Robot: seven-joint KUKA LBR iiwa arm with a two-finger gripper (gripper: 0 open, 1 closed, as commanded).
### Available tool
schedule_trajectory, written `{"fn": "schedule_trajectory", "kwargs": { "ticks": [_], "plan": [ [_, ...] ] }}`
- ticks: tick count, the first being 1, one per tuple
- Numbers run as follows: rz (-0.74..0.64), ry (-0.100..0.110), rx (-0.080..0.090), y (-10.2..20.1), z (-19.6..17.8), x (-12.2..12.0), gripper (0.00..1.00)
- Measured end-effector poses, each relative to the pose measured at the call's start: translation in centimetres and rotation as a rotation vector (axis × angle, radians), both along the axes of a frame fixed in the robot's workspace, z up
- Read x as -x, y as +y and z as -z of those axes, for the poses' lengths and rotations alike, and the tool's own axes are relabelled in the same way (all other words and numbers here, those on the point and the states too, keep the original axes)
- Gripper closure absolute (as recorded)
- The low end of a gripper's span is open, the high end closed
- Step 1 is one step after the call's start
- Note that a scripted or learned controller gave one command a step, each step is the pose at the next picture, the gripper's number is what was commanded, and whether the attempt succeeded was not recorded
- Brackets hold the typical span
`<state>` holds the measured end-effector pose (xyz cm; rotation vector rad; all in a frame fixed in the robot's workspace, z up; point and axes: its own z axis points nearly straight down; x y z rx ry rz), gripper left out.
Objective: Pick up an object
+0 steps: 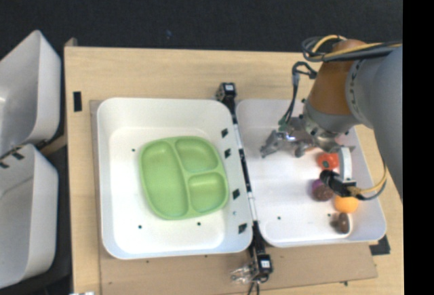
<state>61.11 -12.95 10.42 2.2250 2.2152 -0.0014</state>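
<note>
My gripper [283, 144] hangs over the upper left part of the right bin [291, 219], below the orange wrist band. Its two fingers are spread open above bare bin floor, with nothing between them. Several small objects lie to its right and below it: a red-orange piece [327, 160], a purple one [320, 188], an orange ball [346, 204] and a brown piece [341, 222]. The arm hides the bin's upper right corner.
A green divided plate [183, 176] lies in the left bin [108, 219]. A ridge with black clips [239, 171] separates the two bins. White containers [24, 97] stand off the bench at far left.
</note>
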Motion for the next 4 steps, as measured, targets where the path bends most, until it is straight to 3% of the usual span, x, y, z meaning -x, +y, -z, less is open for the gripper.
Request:
{"fn": "schedule_trajectory", "kwargs": {
  "ticks": [1, 2, 4],
  "plan": [
    [0.005, -0.003, 0.000, -0.1, -1.2, -0.1, 1.00],
    [-0.006, -0.001, -0.001, 0.4, -7.1, -0.3, 1.00],
    [-0.008, -0.002, -0.001, -0.1, -15.2, -0.4, 1.00]
  ]
}}
